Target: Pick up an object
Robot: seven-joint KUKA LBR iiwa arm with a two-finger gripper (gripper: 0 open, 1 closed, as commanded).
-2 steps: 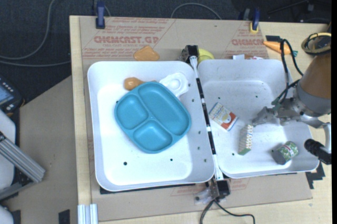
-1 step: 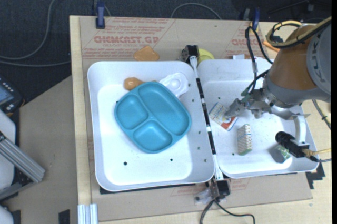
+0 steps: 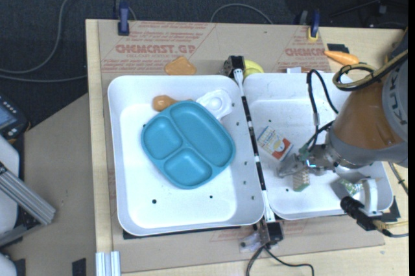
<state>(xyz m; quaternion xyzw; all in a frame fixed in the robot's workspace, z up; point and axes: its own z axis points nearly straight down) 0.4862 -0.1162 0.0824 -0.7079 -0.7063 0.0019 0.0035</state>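
Camera view was taken as the arm reached into the right bin (image 3: 382, 194) from the right side, with the gripper (image 3: 295, 168) lowered near the bin's floor, just below and to the right of a small white card with red and blue print (image 3: 273, 142). The step in hand was judged to be the approach or closing phase of a pick. The fingers (image 3: 287, 168) were seen as greyish prongs pointing toward the left of the card, but whether they were spread or closed could not be told, and nothing was clearly seen between them. A small dark-and-green item (image 3: 299, 181) was seen just below the gripper, close to or touching it. For the next move, a firm closure on one item and a straight lift were judged necessary. Well to the left of the card, a blue divided tray (image 3: 188, 144) lay in the left bin (image 3: 130, 203).
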